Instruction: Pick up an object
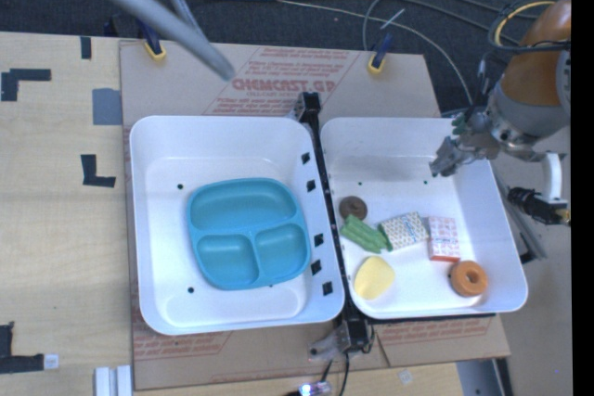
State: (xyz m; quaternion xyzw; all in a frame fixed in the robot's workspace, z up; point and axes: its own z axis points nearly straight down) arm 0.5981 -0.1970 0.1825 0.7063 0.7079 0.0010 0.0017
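1. the gripper (445, 159) hangs at the right of the frame, over the upper right part of the right bin (390, 136), with the grey and orange arm (534, 74) reaching in behind it.
2. nothing shows between the fingers; at this size and angle i cannot tell whether they are spread or closed.
3. every candidate sits on the floor of that bin, lower in the frame than the gripper: a brown disc (353, 208), a green piece (364, 235), a patterned packet (403, 230), a red and white packet (443, 238), a yellow piece (374, 277) and an orange ring (468, 278).
4. the green piece and the patterned packet touch; the orange ring lies near the bin's lower right corner, just beside the red and white packet.
5. the left bin (158, 153) carries a blue divided plate (248, 232), well apart from the gripper.
6. progress call: nothing lifted, all pieces resting flat, so the pick looks not yet done. what is left, by my read, is choosing a target, descending, closing and raising.
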